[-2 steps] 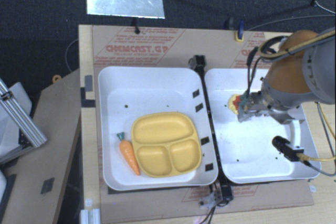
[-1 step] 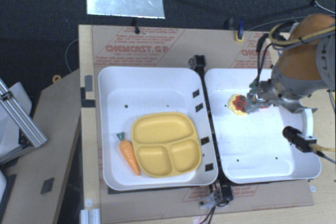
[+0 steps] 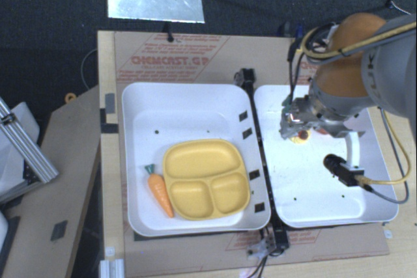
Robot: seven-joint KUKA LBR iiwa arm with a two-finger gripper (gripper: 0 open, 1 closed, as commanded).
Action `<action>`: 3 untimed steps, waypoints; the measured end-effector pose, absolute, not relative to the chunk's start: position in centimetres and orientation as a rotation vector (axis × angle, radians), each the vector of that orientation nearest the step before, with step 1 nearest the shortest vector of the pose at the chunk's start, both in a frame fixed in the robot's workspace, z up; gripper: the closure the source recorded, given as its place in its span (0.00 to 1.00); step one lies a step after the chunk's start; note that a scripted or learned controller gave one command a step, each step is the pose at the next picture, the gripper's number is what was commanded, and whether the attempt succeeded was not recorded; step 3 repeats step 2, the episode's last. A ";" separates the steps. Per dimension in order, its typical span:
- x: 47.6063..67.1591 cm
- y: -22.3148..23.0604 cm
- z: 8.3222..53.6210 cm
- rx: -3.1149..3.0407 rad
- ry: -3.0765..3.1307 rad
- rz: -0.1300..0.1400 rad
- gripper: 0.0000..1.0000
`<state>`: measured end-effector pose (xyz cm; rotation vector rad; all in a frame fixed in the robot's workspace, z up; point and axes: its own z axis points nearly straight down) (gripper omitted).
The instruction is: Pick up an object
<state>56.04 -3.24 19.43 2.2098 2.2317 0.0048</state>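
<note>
You can read red letters, something like "CHEMCAST GP", on the brown board behind the bins. Your gripper hangs low in the right bin, near its back left corner, touching a small yellow and red thing. The carrot lies in the left bin, beside the yellow plate.

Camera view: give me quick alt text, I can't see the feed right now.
The arm reaches in from the right, its gripper low over the right bin, above a small yellow and red object. The left bin holds a yellow tray with a toy carrot beside it.
</note>
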 end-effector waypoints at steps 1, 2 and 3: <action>56.8 1.5 19.6 2.209 2.232 0.005 1.00; 57.5 6.7 19.8 2.209 2.233 0.005 1.00; 57.5 6.7 19.8 2.209 2.233 0.005 1.00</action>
